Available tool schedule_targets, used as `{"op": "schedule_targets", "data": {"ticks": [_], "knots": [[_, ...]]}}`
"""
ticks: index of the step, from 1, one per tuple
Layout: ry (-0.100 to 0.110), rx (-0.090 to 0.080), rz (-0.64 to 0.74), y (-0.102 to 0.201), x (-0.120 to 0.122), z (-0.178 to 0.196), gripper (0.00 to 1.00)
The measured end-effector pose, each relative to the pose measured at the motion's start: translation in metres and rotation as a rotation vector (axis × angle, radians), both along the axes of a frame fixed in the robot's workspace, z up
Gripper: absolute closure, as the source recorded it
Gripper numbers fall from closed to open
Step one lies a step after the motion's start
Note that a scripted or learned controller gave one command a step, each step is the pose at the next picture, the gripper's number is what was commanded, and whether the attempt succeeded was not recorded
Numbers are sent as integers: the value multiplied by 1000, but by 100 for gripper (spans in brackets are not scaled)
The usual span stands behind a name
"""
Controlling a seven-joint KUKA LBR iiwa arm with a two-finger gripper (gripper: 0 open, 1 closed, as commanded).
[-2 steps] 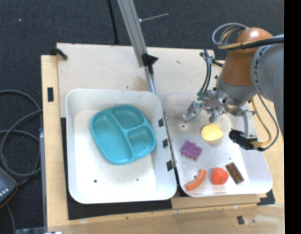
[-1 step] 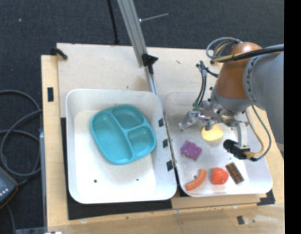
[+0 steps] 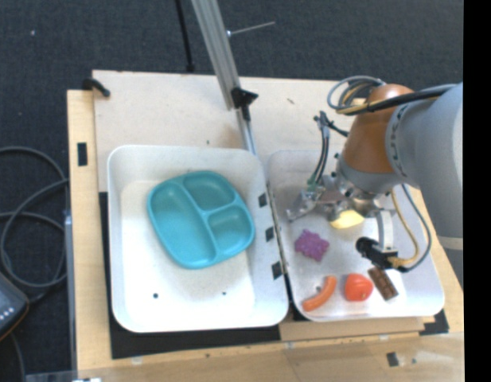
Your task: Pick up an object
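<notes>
Right bin (image 3: 420, 301): gripper (image 3: 340, 205) low over yellow piece (image 3: 347, 220), fingers' state unclear; purple block (image 3: 312, 245), red ball (image 3: 357, 287), orange carrot (image 3: 320, 294). Left bin (image 3: 130, 309): teal divided plate (image 3: 200, 218).

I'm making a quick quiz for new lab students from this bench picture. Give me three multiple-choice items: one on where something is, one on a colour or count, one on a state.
1. Where does the divided plate lie?
A. in the left bin
B. in the right bin
C. on the floor

2. What colour is the lumpy item in the middle of the right bin?
A. green
B. purple
C. white

3. How does the plate sit?
A. upside down
B. on its edge
C. flat, compartments up

Answers: 1 A, it rests inside the left bin. 2 B, it is plainly purple, above the orange carrot and left of the red tomato. 3 C, its three compartments face the camera.
</notes>
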State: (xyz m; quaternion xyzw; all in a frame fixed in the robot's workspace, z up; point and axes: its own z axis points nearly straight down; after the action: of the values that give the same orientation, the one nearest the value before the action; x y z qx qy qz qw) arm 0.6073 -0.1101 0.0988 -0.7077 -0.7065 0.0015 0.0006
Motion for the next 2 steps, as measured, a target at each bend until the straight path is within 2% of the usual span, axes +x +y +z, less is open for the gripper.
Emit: {"op": "schedule_targets", "data": {"ticks": [1, 2], "knots": [[-6, 1, -6, -1, 2, 13, 100], [-11, -1, -5, -5, 2, 78, 100]]}}
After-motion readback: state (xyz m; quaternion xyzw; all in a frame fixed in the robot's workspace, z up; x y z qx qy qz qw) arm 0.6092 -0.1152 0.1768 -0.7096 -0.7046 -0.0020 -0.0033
